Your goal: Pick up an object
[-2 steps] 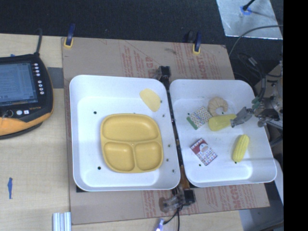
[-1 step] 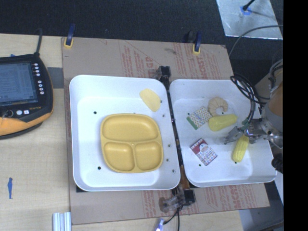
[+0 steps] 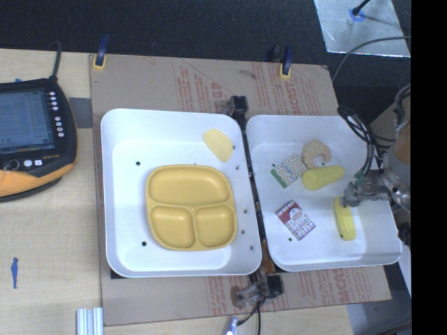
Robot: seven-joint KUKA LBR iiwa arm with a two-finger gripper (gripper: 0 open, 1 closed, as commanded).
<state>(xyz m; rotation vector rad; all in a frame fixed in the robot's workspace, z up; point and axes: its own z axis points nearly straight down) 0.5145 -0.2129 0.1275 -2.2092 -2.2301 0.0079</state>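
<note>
Gripper (image 3: pixel 357 192) sat low at the right wall of the right-hand shallow white plastic bin (image 3: pixel 279 253), directly above the small yellow plastic corn cob (image 3: pixel 345 220). Couldn't tell whether it was released or clenched; nothing was visibly between its tips. The cob lay lengthwise near that bin's right wall, probably the target given the arm's position. Further into the same bin were a yellow rounded plastic cylinder (image 3: pixel 323 178), a tan ring-shaped toy doughnut (image 3: pixel 316 153), and two small printed packets, one green-white (image 3: pixel 288 170), one red-white (image 3: pixel 295 220). The wall left tight clearance for the approach.
</note>
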